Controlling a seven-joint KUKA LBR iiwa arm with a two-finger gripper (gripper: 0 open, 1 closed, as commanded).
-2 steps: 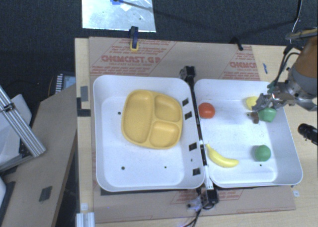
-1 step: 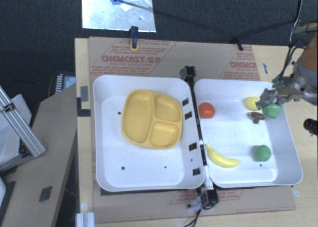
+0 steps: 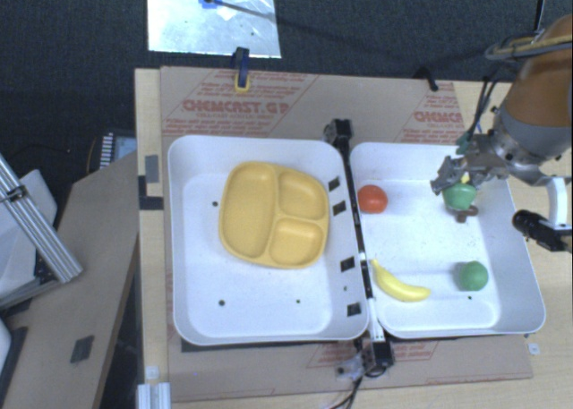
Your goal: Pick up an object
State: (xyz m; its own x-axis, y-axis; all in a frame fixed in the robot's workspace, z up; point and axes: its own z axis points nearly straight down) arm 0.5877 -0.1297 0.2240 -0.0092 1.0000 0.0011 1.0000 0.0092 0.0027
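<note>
We saw two shallow white bins side by side on the bench, the left bin (image 3: 192, 309) and the right bin (image 3: 515, 309), touching along a dark centre seam. The arm (image 3: 537, 98) reached in from the right, its orange band above the grey wrist. In the left bin lay a yellow divided tray (image 3: 273, 215), slightly turned, near the bin's middle. The gripper (image 3: 461, 185) hung over the upper right part of the right bin, and we saw a green object (image 3: 461, 197) between its fingers, clamped there and seemingly lifted off the bin floor. A yellow banana (image 3: 400, 284) lay near the lower left of the right bin, close to the seam. A second green ball (image 3: 471, 275) sat to the banana's right, well apart from the gripper. A small orange-red ball (image 3: 372, 199) rested near the right bin's upper left, beside the seam.
</note>
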